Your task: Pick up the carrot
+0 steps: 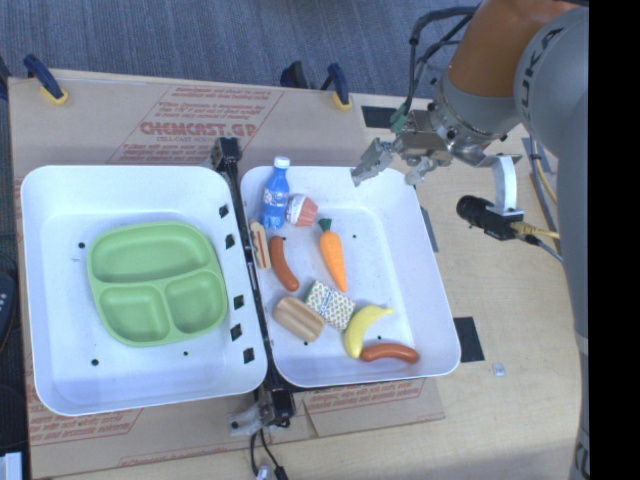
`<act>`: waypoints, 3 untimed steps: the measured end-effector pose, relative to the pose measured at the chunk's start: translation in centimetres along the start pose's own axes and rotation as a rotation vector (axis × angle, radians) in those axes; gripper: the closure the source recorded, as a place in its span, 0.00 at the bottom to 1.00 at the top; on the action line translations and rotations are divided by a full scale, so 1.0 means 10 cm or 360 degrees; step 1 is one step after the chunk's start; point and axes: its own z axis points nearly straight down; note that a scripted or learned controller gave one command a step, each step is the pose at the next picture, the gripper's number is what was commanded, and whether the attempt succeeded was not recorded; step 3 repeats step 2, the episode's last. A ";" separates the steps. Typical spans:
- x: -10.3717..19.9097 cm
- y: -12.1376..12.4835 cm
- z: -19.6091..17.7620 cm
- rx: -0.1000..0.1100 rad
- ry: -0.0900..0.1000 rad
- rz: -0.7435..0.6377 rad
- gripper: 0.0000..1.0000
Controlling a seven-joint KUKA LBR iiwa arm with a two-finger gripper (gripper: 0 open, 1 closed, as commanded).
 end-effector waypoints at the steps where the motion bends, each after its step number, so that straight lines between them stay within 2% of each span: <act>1: 0.03 -0.11 1.81 0.0004 0.0001 0.0066 0.00; 2: 0.03 -0.10 1.70 0.0004 0.0000 0.0062 1.00; 3: 0.03 -0.10 1.70 0.0004 0.0000 0.0062 1.00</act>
